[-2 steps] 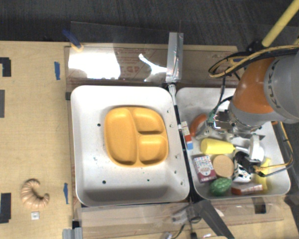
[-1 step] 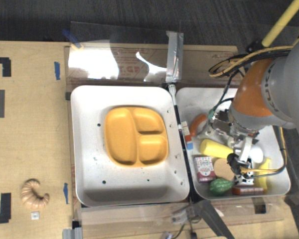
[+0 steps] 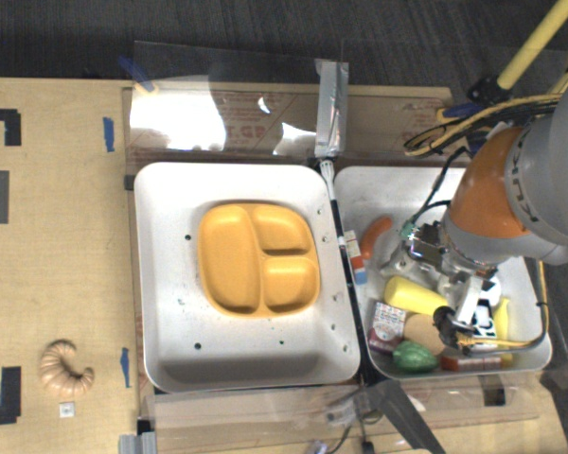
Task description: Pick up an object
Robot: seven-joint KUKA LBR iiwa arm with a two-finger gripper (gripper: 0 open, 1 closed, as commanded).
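Brown surface (image 3: 47, 206) held a full right bin (image 3: 388, 192) — the pincer (image 3: 445, 282) hung over it; wide or narrow, I couldn't tell. Nothing seemed lifted yet.

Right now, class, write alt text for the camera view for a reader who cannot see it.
A grey and orange robot arm reaches into the right bin over a yellow object and a green object. The left bin holds a yellow divided plate.

We can read nothing: the red-and-white label on the small packet (image 3: 388, 324) right of the yellow divided tray (image 3: 258, 256) is too blurred, and so are the faint print on the cardboard (image 3: 251, 121) above that tray and the white tag (image 3: 66, 410) to its lower left.
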